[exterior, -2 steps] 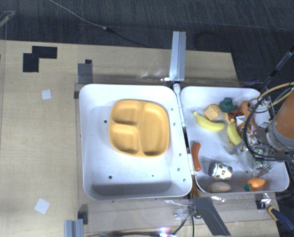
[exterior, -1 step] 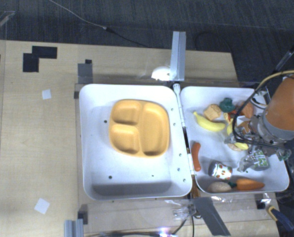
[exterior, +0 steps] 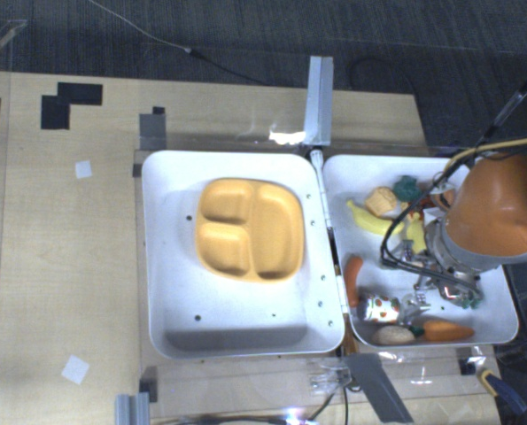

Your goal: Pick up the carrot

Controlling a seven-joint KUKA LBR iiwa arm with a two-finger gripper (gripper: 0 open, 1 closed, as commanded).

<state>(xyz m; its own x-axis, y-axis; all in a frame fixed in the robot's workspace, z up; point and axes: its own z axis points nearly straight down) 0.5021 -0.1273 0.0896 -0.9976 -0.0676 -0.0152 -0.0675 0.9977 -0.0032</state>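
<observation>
The carrot (exterior: 446, 330) is an orange tapered piece lying flat along the front wall of the right bin (exterior: 511, 326). The arm with its orange band (exterior: 498, 206) reaches over this bin from the right. Its gripper (exterior: 420, 297) points down among the items, just above and to the left of the carrot's thick end. Cables and the wrist hide the parts around the gripper.
The right bin also holds a yellow banana (exterior: 368, 219), a tan bread-like piece (exterior: 383, 202), a green item (exterior: 407, 187), a red-orange stick (exterior: 352, 278), a small white-and-red object (exterior: 380, 308) and a beige lump (exterior: 393, 334). A yellow divided plate (exterior: 250, 228) lies in the left bin (exterior: 170, 317).
</observation>
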